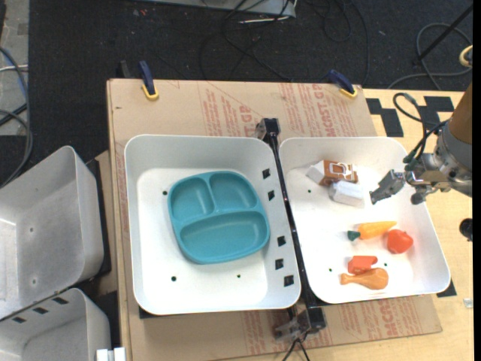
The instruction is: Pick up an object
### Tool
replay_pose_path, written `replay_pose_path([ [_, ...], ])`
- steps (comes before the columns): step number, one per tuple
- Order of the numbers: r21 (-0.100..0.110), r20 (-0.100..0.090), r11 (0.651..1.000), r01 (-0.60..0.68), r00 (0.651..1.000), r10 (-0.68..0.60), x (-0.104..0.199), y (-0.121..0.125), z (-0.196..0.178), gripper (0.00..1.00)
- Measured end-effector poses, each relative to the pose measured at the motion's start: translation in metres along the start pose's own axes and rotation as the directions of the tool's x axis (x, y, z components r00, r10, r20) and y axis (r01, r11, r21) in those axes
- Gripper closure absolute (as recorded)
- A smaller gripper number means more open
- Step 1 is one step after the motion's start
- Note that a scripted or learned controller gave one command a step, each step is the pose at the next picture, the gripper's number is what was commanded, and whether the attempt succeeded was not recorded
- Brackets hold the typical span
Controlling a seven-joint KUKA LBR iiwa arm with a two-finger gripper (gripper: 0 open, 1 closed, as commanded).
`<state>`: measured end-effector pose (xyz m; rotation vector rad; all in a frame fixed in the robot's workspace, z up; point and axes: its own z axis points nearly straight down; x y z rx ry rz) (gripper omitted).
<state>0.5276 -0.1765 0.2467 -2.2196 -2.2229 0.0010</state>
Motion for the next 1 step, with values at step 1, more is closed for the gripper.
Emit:
replay_pose_path([
  [1,0.005,-0.001,1.0,-0.004,1.0,0.004,-0.0075,0.0018,0.06,0.0],
])
